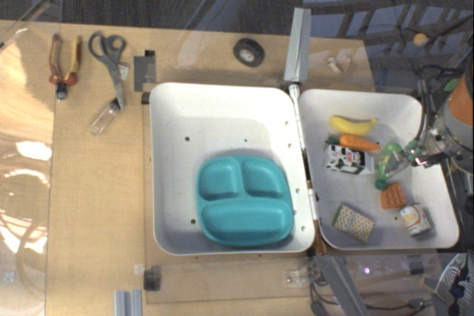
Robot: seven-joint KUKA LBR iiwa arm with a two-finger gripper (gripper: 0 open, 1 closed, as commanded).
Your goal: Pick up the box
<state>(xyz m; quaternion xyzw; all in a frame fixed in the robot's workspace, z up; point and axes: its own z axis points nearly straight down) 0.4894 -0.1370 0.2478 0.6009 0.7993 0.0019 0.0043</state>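
White, black-printed small box [346,158] lies flat in the right bin [318,181], clear for picking; end effector [415,158] hovers well beside it, grip state unclear.

A divided tray [244,200] lies in the left bin [170,159]; the box [353,223] lies in the right bin [318,115], near its front
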